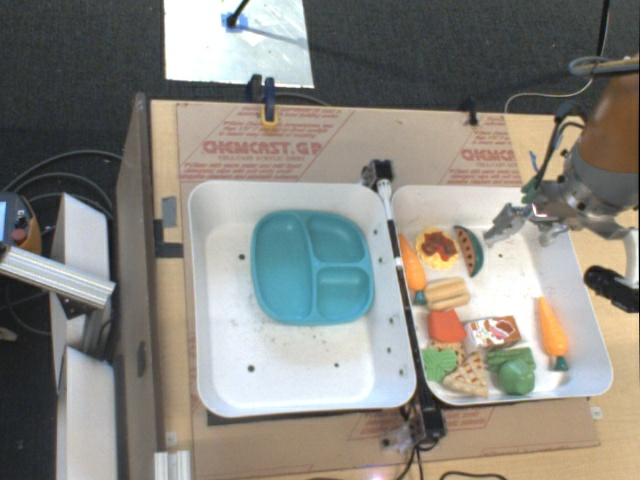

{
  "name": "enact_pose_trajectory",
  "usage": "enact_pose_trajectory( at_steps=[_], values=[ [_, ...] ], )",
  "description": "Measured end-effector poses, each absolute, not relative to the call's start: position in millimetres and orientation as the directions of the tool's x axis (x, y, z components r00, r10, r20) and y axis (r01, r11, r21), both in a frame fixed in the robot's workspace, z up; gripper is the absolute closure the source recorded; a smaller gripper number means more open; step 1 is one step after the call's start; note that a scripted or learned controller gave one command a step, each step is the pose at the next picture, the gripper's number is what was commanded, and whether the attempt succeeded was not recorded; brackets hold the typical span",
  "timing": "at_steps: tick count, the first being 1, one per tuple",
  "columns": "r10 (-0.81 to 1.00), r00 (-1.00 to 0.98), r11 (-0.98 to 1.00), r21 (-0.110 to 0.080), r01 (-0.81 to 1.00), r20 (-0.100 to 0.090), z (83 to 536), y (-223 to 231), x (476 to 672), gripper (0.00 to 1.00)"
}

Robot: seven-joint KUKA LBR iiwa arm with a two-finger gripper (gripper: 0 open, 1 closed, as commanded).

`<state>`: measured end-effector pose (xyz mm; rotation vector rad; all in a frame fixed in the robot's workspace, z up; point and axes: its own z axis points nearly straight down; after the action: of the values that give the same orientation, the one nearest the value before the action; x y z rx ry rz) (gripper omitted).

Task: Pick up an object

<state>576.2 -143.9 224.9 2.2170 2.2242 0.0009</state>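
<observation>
My gripper (522,226) hangs over the far right corner of the right bin (512,286). My fingers look spread, with nothing between them, so nothing is picked up yet.

The closest toy is the melon slice (470,250), just below and to the left of my fingertips. It touches a round yellow and red piece (438,248), so closing there could catch both. I judge the better target to be the lone carrot (552,333) by the right wall, which has bare white floor all round it. I'd turn my wrist so the fingers cross its narrow body, drop straight down over its orange middle and not its green tip, then close and lift slowly.

Farther off things get crowded. A bun (447,293) lies above a red block (446,325), and a second carrot (412,263) lies tight along the divider. In the near corner a box (493,331), a green lump (515,373) and a wedge (468,376) are packed together, a poor place to reach in.

Farthest away, the left bin (230,368) holds a teal plate (310,266), which I judge too wide and flat to grip.
</observation>
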Motion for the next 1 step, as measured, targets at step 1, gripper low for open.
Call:
enact_pose_trajectory(
  at_steps=[1],
  values=[
    [1.000, -0.007, 0.007, 0.014, 1.000, 0.000, 82.8, -113.6, 644.5, 0.00]
  ],
)
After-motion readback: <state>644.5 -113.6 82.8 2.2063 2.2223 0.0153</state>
